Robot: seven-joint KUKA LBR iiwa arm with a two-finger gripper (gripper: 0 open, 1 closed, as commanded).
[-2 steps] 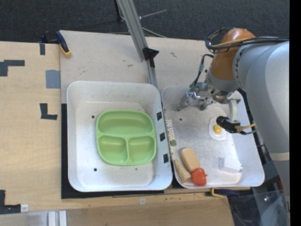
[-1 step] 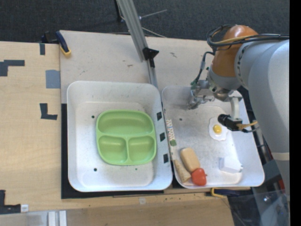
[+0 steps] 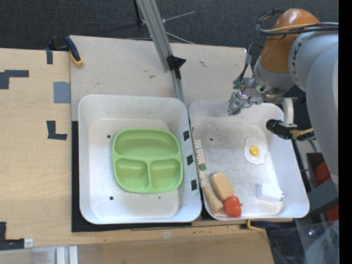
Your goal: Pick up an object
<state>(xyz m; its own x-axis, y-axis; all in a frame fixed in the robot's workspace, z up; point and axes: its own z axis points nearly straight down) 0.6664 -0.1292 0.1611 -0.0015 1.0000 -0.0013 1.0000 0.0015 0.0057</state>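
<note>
My gripper (image 3: 235, 106) hangs over the far rim of the right bin (image 3: 220, 128), well above its floor, with nothing seen between its fingers. In that bin lie a toy fried egg (image 3: 254, 152) at the right, a tan bread roll (image 3: 222, 185) near the front, a red tomato (image 3: 232, 206) touching the roll's front end, and a small white block (image 3: 269, 192) at the front right. A brown stick-shaped piece (image 3: 212, 200) lies along the roll's left side.
The left bin (image 3: 93, 147) holds a green divided plate (image 3: 147, 159). A grey metal pole (image 3: 158, 32) slants across the back of the bench. A blue and yellow clamp (image 3: 73, 49) sits at the back left corner.
</note>
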